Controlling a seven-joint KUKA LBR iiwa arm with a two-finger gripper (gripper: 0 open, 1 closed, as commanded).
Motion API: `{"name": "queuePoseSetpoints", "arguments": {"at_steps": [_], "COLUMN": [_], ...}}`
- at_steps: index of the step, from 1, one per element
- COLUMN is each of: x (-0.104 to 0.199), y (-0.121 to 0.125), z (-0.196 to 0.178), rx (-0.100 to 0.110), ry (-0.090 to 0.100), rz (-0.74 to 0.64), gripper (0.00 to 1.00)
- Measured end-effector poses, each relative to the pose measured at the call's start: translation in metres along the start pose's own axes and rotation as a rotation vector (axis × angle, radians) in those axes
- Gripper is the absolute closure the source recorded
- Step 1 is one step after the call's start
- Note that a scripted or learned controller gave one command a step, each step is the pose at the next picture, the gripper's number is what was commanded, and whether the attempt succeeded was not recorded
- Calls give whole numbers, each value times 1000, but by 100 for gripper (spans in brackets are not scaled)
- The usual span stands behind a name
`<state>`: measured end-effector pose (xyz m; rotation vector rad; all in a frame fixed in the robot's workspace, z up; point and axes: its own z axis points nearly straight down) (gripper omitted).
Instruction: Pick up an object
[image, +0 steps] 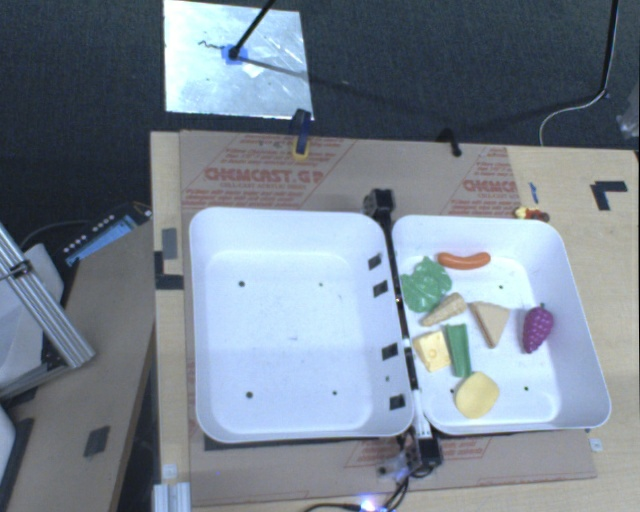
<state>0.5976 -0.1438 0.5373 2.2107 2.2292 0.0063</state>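
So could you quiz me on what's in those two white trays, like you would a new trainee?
1. Which bin holds the toy food?
2. True or false: the purple grapes lie nearer the bins' shared edge than the green leafy piece.
3. Which item lies nearest the camera view's bottom edge: a) orange sausage b) yellow lemon c) cheese cube?

Key: 1. The right bin, not the left bin. 2. False. 3. b.
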Motion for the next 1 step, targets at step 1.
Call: {"name": "queuePoseSetpoints", "arguments": {"at_steps": [1], "x": [-4], "y": [57], "z": [3], "rx": [0], "ry": [-4], "rz": [3], "gripper": [100]}}
